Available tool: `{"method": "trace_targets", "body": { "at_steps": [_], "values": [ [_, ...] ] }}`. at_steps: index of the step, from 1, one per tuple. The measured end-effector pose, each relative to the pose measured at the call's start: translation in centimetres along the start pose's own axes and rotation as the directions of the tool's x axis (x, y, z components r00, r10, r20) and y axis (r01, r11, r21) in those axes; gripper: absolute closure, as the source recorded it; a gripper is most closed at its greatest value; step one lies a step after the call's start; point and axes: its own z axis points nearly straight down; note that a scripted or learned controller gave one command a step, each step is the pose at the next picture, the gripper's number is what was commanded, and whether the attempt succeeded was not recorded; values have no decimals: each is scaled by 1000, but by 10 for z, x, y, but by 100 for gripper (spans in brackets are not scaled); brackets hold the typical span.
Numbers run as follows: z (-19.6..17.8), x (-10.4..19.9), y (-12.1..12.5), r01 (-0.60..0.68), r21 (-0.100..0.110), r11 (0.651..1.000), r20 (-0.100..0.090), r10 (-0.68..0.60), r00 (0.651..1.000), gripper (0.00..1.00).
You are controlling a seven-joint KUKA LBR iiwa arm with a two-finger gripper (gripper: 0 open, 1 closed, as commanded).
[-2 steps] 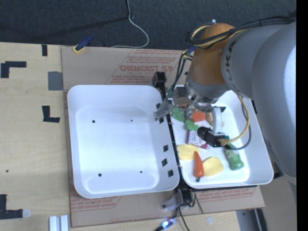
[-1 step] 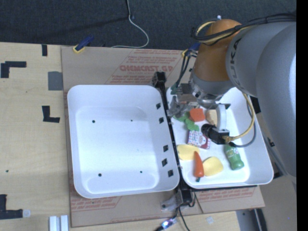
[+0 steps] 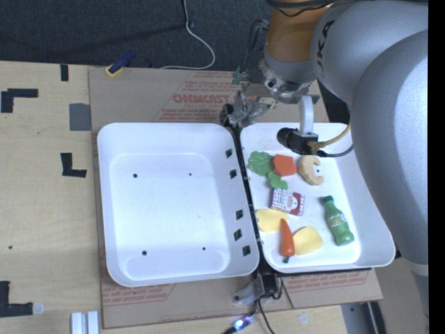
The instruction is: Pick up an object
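Gripper (image 3: 238, 113) at twelve o'clock of right bin (image 3: 368, 221)'s toys, above green bottle (image 3: 337, 220); fingers' state impossible to tell.

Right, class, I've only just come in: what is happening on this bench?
A grey KUKA arm with an orange band reaches in over two white bins. Its gripper is at the far end of the divide between them, with nothing visibly held. The right bin holds small toy foods: a green leafy piece, an orange-red block, a green bottle, a carrot, a small red and white packet and yellow pieces. None has been lifted yet. The left bin sits beside it.
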Motion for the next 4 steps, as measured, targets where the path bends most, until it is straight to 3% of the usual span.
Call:
{"method": "trace_targets", "body": {
  "at_steps": [3,4],
  "values": [
    [23,55,8,-3,10,1000,2,3,1000,100],
    [95,77,-13,-3,17,1000,2,3,1000,100]
  ]
}}
